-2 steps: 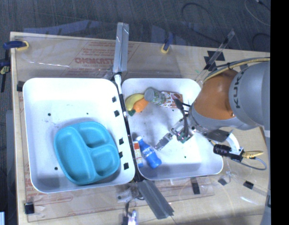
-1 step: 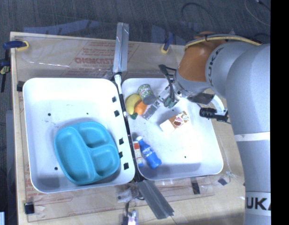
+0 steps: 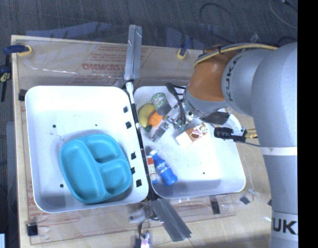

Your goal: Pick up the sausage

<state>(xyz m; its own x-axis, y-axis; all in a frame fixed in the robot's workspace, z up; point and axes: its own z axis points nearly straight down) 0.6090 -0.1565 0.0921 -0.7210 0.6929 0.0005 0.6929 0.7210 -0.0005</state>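
Sausage is taken to be the short orange-brown piece [image 3: 155, 119] in the upper left part of the right bin [image 3: 236, 182], though its shape is too small for certainty. It lies touching a yellow fruit [image 3: 144, 114] on its left, with a green-topped can [image 3: 159, 102] just above it. The gripper [image 3: 160, 132] is seen just below and to the right of it, low over the bin floor and slanted toward the wall between the bins; whether it is wide or narrow cannot be told, and nothing is seen held in it.

A white and red box [image 3: 193, 133] lies just right of the gripper, and a blue bottle [image 3: 163, 170] lies further down, well apart. The left bin [image 3: 40, 138] bears a blue divided tray [image 3: 95, 167].

For the step in hand, it is judged that the gripper should be centred over the orange piece itself, turned across its shorter width, and brought down so that the fruit and can are not caught or nudged. The crowding against the bin wall is judged the main risk: the piece could be pushed aside instead of gripped. A lift should be attempted only once the piece is squarely enclosed.
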